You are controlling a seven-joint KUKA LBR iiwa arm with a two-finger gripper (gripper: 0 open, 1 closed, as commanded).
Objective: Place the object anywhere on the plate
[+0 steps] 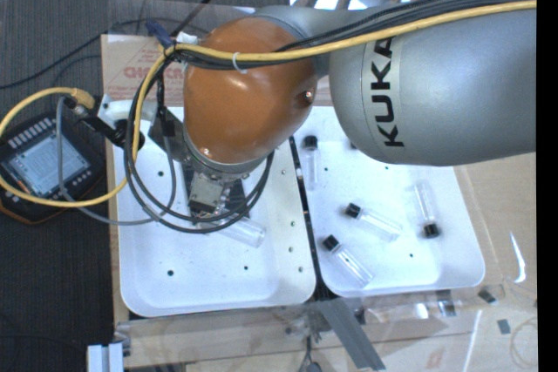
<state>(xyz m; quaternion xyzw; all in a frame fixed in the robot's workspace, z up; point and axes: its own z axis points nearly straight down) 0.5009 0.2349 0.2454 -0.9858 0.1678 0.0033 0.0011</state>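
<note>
Starting at nine o'clock, a black control pendant (42, 161) is seen lying off the bench, ringed by a yellow cable (87, 104). Moving right, the left bin (174, 287) is reached, and over its upper half the arm's orange band (242, 91) is hung, hiding much of the bin floor. Beneath that band, the gripper (209, 198) is pointed down into the bin, black hoses looped around it. How far its fingers are parted cannot be told; they are masked by the wrist. Just beside it, at its four o'clock, a clear vial (243, 230) is found lying flat on the left bin's floor, not seen between any fingers. Across the divider, the right bin (453, 270) is covered at twelve o'clock by the grey arm (436, 74). Four more black-capped vials are scattered there: one (310, 157) by the divider, one (371, 221) at centre, one (347, 259) at six o'clock, one (425, 208) at three o'clock.
</note>
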